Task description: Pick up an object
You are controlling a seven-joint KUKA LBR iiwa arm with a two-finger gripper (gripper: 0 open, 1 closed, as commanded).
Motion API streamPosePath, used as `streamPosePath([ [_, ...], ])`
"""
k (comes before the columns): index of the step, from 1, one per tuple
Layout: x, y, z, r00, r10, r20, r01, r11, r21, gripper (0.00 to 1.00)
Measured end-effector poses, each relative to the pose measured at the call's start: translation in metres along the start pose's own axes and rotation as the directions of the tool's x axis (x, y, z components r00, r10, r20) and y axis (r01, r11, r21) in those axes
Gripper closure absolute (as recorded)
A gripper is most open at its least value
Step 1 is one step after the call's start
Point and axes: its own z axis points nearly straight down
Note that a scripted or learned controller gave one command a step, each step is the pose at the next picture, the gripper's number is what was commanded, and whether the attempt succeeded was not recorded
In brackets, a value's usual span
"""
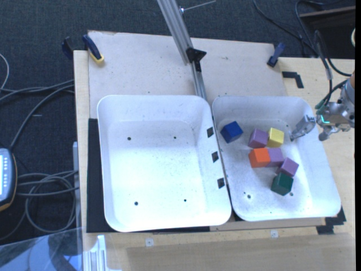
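I get even, fairly bright overhead light, no hard shadows. Both white bins (152,162) run close to washed out, with soft glare on the rims and only faint shade under the blocks (271,154). The worktop (141,66) looks pale and flat. Dark floor (34,16) loses detail. Overall focus is soft and grainy; the gripper (304,127) at the right is slightly blurred.

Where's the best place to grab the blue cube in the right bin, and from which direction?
Take the blue cube from straight above, closing on two opposite side faces. It sits apart from the cluster of other blocks, with bare bin floor around it, so there is probably room on either side. It looks rotated relative to the right bin's walls, so turn the wrist to match its faces.
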Motion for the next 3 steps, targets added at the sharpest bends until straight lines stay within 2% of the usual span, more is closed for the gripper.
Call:
streamPosePath([
  [1,0.001,-0.005,0.044,1.000,0.001,-0.001,-0.001,1.000,0.005,0.00],
  [2,0.006,-0.001,0.101,1.000,0.001,-0.003,-0.001,1.000,-0.002,0.00],
  [3,0.006,0.004,0.108,1.000,-0.001,-0.004,0.001,1.000,-0.007,0.00],
])
